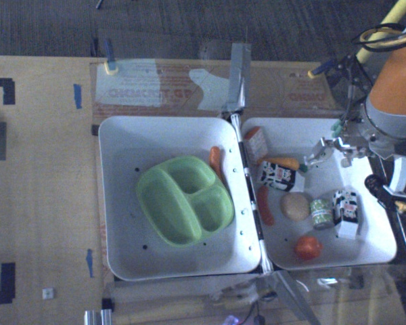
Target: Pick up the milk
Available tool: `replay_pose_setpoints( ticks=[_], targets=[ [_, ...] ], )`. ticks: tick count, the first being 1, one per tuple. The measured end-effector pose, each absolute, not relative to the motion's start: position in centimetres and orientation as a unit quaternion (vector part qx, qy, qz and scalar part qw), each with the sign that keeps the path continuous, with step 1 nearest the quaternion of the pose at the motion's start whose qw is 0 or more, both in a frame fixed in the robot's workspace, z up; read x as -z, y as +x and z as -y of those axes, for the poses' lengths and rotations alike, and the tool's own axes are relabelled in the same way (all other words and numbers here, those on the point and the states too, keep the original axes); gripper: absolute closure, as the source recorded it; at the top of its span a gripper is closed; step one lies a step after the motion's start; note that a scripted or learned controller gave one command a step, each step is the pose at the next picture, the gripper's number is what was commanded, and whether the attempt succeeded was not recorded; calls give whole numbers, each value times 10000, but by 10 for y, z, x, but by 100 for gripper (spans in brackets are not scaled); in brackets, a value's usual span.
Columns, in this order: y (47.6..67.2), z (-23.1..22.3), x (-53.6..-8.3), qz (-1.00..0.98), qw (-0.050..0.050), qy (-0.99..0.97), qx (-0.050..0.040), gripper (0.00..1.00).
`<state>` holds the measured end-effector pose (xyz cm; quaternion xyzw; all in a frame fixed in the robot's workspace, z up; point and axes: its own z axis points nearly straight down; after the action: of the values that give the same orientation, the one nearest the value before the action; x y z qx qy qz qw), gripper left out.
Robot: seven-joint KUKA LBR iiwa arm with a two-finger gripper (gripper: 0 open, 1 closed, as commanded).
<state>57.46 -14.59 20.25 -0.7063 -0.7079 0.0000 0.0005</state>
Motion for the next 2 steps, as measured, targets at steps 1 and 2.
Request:
replay_pose_setpoints(
  ticks=[1,2],
  targets=[
    [540,181,-109,7159,-143,-6980,88,0],
    [541,182,-119,7151,-165,-6987,88,100]
  ],
)
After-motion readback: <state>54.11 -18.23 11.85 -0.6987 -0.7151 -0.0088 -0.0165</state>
